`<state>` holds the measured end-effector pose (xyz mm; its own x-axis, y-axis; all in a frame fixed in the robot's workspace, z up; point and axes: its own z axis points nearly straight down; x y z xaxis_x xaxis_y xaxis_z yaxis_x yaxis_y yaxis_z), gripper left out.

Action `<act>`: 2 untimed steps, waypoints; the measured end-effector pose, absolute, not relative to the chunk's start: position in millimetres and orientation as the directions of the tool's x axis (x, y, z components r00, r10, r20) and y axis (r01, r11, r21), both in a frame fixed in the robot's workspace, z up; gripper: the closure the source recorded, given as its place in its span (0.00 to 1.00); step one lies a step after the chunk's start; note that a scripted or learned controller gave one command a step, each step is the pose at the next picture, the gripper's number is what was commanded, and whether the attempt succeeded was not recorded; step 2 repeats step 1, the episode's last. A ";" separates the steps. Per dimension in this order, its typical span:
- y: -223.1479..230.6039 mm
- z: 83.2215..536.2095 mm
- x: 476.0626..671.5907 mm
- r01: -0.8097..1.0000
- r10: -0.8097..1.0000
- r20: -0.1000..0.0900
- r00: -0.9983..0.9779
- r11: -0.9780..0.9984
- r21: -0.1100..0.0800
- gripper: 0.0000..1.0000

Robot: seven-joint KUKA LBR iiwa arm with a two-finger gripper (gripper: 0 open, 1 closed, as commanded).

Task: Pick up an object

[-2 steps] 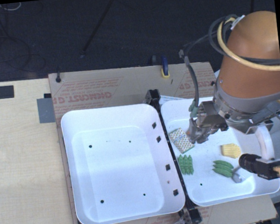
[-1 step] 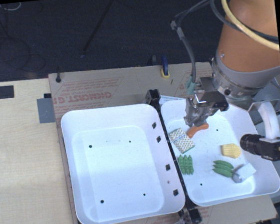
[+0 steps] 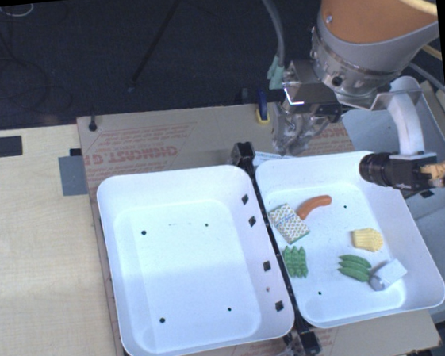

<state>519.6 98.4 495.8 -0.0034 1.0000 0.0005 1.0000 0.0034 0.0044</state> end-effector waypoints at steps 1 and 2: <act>101.6 355.5 473.9 1.000 1.000 -0.004 0.000 0.000 -0.020 1.00; 101.6 355.5 473.9 1.000 1.000 -0.004 0.000 0.000 -0.020 1.00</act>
